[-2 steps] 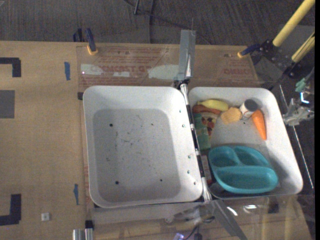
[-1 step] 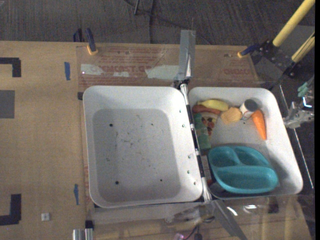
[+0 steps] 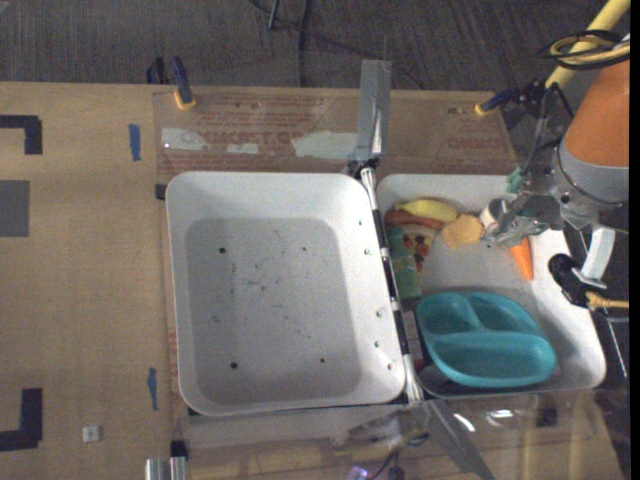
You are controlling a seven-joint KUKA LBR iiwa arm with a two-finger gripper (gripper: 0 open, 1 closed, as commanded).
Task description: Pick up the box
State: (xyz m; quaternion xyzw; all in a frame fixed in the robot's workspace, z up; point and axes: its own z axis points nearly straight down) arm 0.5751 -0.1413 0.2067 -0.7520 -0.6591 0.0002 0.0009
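The box [image 3: 407,258] is a small green printed carton lying flat along the left wall of the right bin [image 3: 590,368]. My gripper [image 3: 507,226] hangs over the back of that bin, to the right of the box and apart from it. It sits just right of a tan round item [image 3: 462,232]. The grey wrist with its orange band [image 3: 600,118] rises toward the upper right.
A yellow item [image 3: 430,209] and a red item [image 3: 412,220] lie just behind the box. A teal divided plate [image 3: 485,343] fills the front of the right bin. An orange carrot-like piece [image 3: 522,260] lies under the gripper. The left bin [image 3: 200,198] adjoins.
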